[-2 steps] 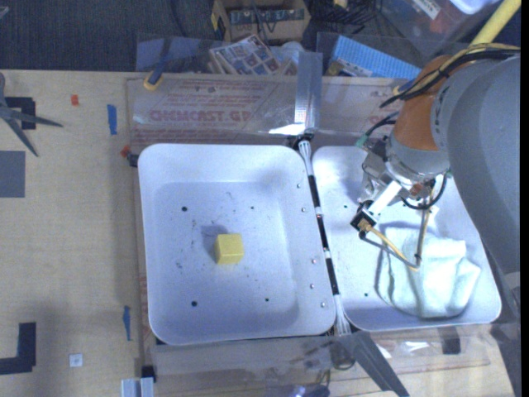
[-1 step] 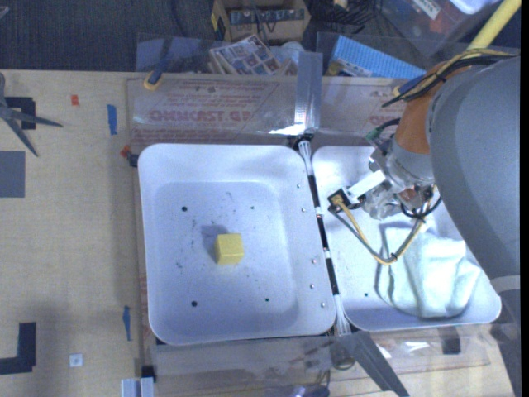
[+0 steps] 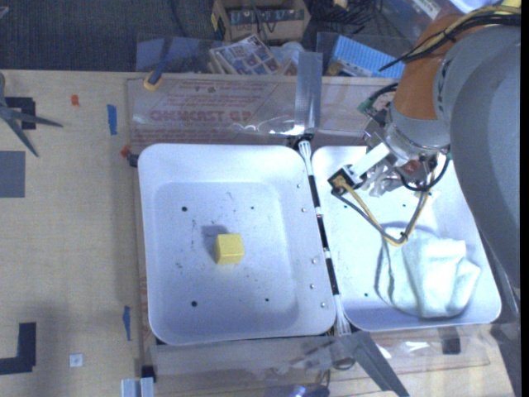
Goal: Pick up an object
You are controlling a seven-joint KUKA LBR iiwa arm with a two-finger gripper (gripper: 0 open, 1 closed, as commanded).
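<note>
So far nothing is picked up: the gripper (image 3: 382, 174) hangs over the right bin (image 3: 364, 296), its opening impossible to judge, with the white cloth (image 3: 438, 275) nearby and the yellow block (image 3: 230, 248) lying in the left bin (image 3: 165, 180).

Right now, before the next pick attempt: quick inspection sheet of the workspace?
Surface: wooden bench bearing left bin and right bin, side by side.
Job's things: yellow block near the middle of the left bin; white cloth crumpled in the right bin's near corner.
Clutter: dark specks on the left bin floor; blue tape on the bench.
Grippers: gripper above the right bin's far side, apart from the cloth and nowhere near the block.
Cables: yellow cable looping down from the wrist over the right bin.
Surroundings: boxes and a blue pad behind the bench.
</note>
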